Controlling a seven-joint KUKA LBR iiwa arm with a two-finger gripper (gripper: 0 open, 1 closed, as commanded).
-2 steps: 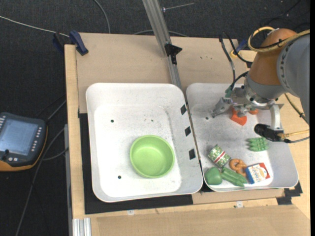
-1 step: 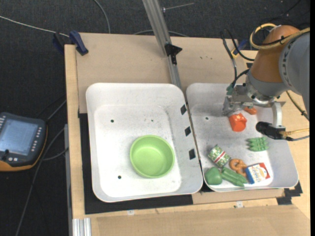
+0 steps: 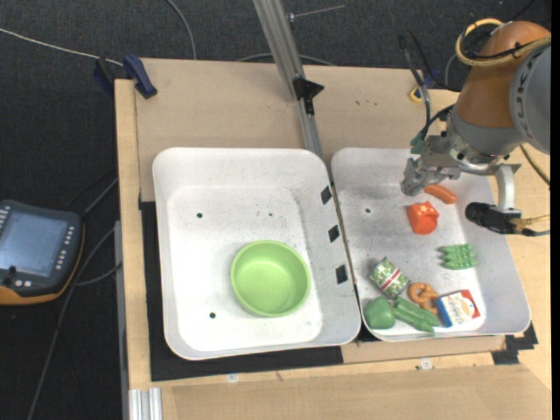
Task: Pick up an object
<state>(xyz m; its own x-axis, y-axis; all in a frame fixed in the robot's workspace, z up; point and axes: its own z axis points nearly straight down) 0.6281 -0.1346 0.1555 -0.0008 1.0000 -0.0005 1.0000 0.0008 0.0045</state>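
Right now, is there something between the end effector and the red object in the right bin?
Nothing visible stands between them. The end effector is over the far part of the right bin, and the red object lies just in front of it on bare floor. A small orange piece lies close beside, not across the path.

Robot lab: bench (image 3: 219,103), teach pendant (image 3: 35,250)

Single fixed camera above the bench (image 3: 219,103), looking down at a slant, far enough back to take in both white bins: left bin (image 3: 188,191) and right bin (image 3: 376,178). Dark floor shows beyond the bench's top and left edges. The arm (image 3: 503,77) enters from the right side.
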